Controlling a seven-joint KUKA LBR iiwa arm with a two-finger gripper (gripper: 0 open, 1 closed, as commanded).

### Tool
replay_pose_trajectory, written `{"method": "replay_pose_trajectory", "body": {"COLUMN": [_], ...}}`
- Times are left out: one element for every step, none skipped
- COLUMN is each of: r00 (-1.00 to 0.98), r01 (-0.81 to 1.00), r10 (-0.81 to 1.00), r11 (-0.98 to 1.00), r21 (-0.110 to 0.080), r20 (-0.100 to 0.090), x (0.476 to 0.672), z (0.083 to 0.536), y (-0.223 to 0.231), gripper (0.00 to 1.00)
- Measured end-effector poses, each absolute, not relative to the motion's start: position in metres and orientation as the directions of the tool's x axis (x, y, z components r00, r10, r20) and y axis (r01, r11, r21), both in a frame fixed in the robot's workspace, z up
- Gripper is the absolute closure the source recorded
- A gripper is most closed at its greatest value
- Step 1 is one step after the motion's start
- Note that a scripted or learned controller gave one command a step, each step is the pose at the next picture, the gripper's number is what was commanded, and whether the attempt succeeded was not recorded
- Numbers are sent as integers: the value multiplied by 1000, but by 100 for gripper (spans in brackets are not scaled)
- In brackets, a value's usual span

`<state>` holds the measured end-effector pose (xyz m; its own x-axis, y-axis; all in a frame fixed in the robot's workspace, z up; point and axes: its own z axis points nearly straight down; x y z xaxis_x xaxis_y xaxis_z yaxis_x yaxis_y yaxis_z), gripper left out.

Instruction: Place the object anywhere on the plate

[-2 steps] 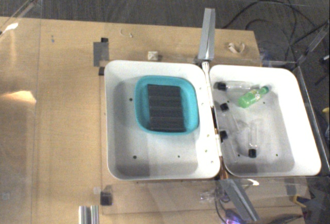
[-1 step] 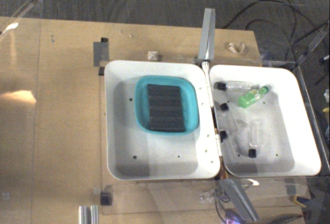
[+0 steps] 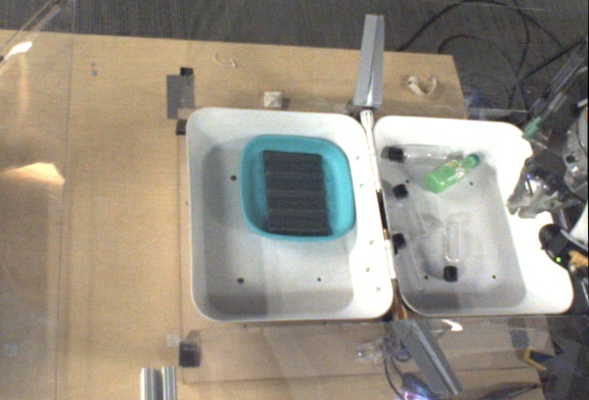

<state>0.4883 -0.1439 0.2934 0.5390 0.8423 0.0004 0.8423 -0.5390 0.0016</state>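
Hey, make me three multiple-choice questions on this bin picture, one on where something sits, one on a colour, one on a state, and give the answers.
1. Where is the plate?
A. in the left bin
B. in the right bin
C. on the bare bench

2. What colour is the small bottle in the right bin?
A. red
B. green
C. blue

3. How is the green bottle placed?
A. lying in the right bin
B. resting on the plate
C. standing on the bench

Answers: 1 A, the teal plate with its dark ridged centre sits inside the left bin. 2 B, its body is bright green. 3 A, it lies on its side near that bin's far wall, apart from the plate.
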Motion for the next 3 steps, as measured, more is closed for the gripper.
{"method": "replay_pose_trajectory", "body": {"r00": [457, 272, 272], "r01": [889, 962, 962], "r10": [889, 962, 962], "r11": [-457, -272, -272], "r21": [0, 4, 4], "r20": [1, 2, 2], "x": [488, 489, 488], "z": [173, 200, 200], "y": [-116, -49, -50], "gripper": [100, 100, 0]}}
